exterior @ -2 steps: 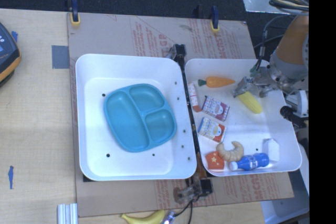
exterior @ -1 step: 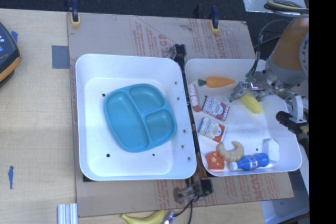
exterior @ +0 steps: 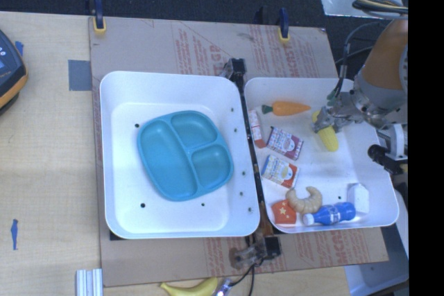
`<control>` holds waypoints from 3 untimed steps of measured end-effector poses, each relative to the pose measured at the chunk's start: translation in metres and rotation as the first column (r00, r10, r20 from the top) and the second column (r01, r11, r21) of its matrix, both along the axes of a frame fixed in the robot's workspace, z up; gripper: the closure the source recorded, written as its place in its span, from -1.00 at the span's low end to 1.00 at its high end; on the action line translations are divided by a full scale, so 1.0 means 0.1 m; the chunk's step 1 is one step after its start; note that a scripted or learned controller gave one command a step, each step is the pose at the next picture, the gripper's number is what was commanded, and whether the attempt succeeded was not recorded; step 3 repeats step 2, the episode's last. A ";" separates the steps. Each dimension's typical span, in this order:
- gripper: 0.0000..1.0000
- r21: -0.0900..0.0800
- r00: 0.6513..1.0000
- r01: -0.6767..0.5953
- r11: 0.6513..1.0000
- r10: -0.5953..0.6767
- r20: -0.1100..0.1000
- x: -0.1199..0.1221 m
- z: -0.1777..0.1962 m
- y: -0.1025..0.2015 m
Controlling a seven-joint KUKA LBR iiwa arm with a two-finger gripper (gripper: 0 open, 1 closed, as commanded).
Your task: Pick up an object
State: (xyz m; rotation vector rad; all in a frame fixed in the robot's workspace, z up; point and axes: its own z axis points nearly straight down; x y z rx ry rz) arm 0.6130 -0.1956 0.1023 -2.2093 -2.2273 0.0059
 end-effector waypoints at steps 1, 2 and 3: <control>1.00 0.000 1.000 0.002 1.000 -0.002 0.000 0.17 -0.10 0.64; 1.00 0.001 1.000 0.003 1.000 -0.003 0.005 -0.03 0.91 1.34; 1.00 0.001 1.000 0.003 1.000 -0.003 0.005 -0.03 0.91 1.34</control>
